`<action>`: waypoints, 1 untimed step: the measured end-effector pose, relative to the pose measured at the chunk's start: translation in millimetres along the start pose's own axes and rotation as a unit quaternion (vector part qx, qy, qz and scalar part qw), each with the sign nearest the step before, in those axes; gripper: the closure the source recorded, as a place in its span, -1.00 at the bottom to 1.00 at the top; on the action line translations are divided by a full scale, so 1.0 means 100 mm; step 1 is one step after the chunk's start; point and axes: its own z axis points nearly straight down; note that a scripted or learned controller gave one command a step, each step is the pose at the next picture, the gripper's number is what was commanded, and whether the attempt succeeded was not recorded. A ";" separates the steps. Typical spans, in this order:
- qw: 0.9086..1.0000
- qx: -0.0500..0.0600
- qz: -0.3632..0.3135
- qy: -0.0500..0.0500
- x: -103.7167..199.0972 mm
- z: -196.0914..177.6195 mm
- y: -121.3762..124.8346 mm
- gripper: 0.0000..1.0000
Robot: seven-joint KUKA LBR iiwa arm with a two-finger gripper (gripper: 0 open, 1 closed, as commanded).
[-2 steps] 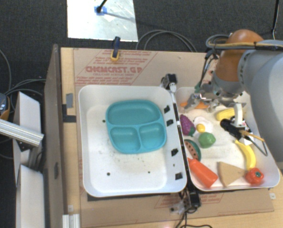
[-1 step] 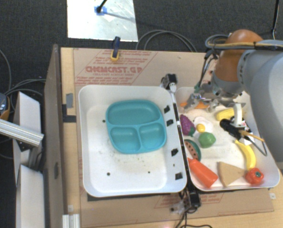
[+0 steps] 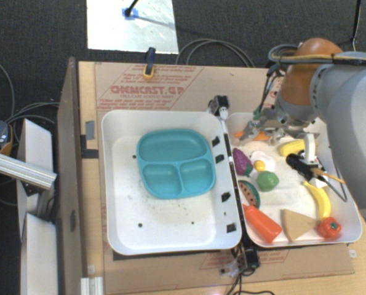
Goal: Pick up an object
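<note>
Target for you: green ball [image 3: 267, 180], mid right bin [image 3: 352, 227], beside the egg [image 3: 261, 162]. Likely light, hard, slippery; grasp across its widest part. Around it: two bananas, one carrot [image 3: 262, 223], one tomato [image 3: 329, 227], one wedge [image 3: 296, 223]. Pincer [image 3: 264, 128] at the bin's far edge; its opening cannot be told.

Two shallow white bins side by side on a brown cardboard sheet [image 3: 152, 82] printed with red lettering, covering the desk [image 3: 70, 165]. In the left bin [image 3: 118, 226], a teal three-compartment tray [image 3: 173, 163]. Beyond the cardboard's far edge, a yellow-and-blue clamp [image 3: 149, 63]. Further back on dark floor, a silvery square sheet [image 3: 131, 17]. Black cables [image 3: 201, 47] looping near the far edge.
</note>
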 end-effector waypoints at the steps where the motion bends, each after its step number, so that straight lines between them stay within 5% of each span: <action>1: 1.000 0.000 -0.001 -0.003 0.09 0.00 0.00 -1.00</action>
